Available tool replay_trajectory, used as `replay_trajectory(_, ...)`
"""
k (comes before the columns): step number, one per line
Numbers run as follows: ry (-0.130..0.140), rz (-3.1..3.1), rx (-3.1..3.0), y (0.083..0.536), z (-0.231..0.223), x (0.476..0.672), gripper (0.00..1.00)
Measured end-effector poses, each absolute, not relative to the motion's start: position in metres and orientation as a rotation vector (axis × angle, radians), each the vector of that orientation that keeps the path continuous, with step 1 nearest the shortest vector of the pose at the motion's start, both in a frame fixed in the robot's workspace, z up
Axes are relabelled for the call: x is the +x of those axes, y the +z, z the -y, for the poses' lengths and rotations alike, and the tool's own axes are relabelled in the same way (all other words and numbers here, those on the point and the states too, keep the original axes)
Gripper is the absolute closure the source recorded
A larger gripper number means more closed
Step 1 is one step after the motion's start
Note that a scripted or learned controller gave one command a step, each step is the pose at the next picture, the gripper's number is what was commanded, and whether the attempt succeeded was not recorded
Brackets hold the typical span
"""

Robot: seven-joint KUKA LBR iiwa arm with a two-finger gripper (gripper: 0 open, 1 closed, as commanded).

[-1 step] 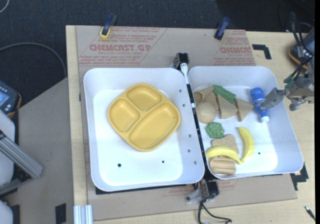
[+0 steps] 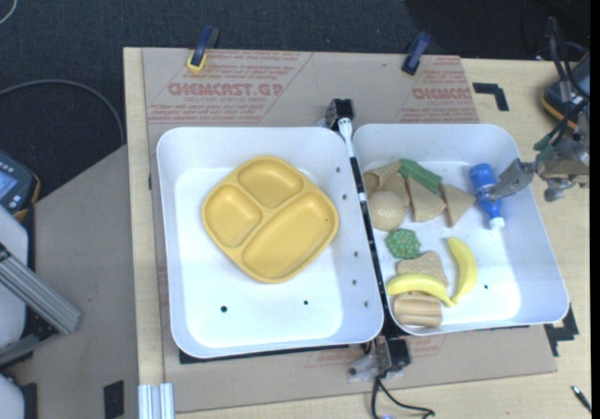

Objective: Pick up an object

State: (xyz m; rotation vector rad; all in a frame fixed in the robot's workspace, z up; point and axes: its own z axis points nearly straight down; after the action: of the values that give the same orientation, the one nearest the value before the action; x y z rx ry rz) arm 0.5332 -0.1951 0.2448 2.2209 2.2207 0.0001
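The right bin (image 2: 525,262) holds several toy foods. A blue bottle (image 2: 482,188) with a white cap lies near its right wall. A green stick (image 2: 419,173), tan wedges (image 2: 427,202), a round tan piece (image 2: 387,211), a green bumpy ball (image 2: 403,242), two yellow bananas (image 2: 461,267) and a tan bun (image 2: 417,311) lie left of and below the bottle. My gripper (image 2: 536,183) hangs over the bin's right rim, just right of the bottle, open with nothing between its fingers.
A yellow divided plate (image 2: 270,216) lies in the left bin (image 2: 187,295). Black clips (image 2: 341,112) sit where the bins meet. Blue clamps (image 2: 417,52) hold the cardboard at the back. Bare floor shows in the right bin's lower right corner.
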Motion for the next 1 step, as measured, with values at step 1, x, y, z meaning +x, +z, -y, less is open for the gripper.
replay_trajectory(1,-0.002,-2.224,2.225,0.1827,0.1938,0.5303,0.0)
